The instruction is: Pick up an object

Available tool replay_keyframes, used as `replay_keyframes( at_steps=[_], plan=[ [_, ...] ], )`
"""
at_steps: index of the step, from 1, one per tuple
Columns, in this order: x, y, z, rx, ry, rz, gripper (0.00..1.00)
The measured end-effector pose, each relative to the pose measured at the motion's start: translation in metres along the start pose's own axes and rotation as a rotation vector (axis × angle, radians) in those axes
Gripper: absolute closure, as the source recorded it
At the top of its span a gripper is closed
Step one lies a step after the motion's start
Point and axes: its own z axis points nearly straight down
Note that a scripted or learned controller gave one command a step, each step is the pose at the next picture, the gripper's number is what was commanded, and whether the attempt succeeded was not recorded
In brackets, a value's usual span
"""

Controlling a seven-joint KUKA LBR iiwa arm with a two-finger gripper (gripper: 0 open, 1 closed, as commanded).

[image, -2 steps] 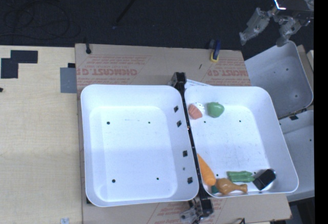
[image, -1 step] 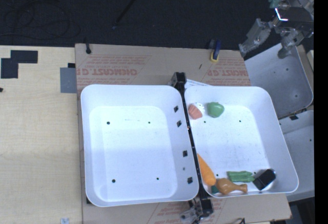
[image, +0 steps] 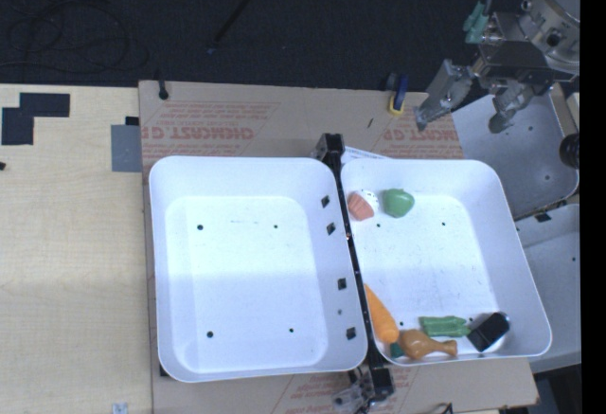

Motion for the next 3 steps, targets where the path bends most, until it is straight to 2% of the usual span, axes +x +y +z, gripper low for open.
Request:
replay_keyframes(
  at_steps=[1,2,3],
  plan=[
    [0.016,-0.050,0.000,-0.001,-0.001,0.002,0.00],
    [0.039,-0.048,0.001,0.000,-0.001,0.002,0.00],
    [0.039,-0.047,-0.009,0.003,-0.002,-0.003,1.00]
  ],
)
